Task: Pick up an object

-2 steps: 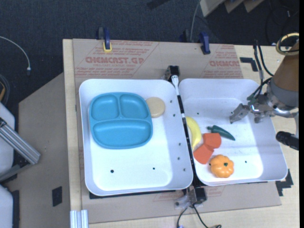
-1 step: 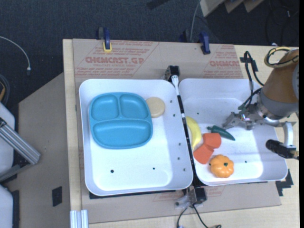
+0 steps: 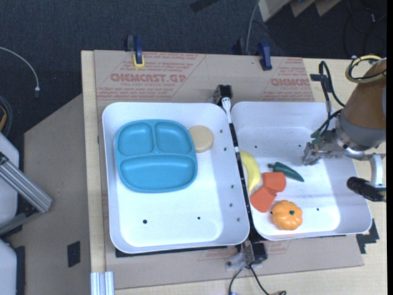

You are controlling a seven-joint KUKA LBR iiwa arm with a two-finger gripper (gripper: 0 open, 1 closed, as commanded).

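My gripper (image 3: 310,154) hangs low over the right bin (image 3: 270,118), near its right side, a little right of the toy food. A green chili pepper (image 3: 287,171) lies just left of and below the gripper. Beside it are a yellow banana (image 3: 249,169) against the bin's left wall, two red-orange pieces (image 3: 269,190), and a small orange pumpkin (image 3: 287,214) near the front. Nothing shows between the fingers.
The left bin (image 3: 178,226) holds a blue sectioned plate (image 3: 156,155) and a round beige cookie (image 3: 201,138). The arm's orange band (image 3: 368,103) and grey wrist stand over the right bin's right edge. Blue clamps (image 3: 264,55) sit at the bench's back.
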